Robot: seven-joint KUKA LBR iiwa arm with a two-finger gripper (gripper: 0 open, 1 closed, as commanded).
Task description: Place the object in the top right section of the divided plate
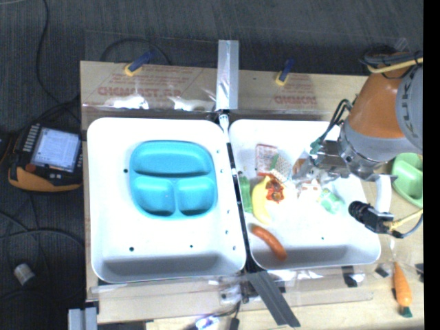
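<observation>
A blue divided plate lies in the left white bin, one long section at its far side and two smaller ones at its near side. My gripper hangs low over the middle of the right white bin, at the end of the grey arm with the orange band. Just left of it lie a red item, a yellow banana and a printed packet. A small pale green piece sits just to its right. The gripper's tip is blurred against the clutter.
An orange-brown sausage lies near the right bin's front wall. A green strip rests against the divider between the bins. A green object and an orange carrot lie outside the bin at the right.
</observation>
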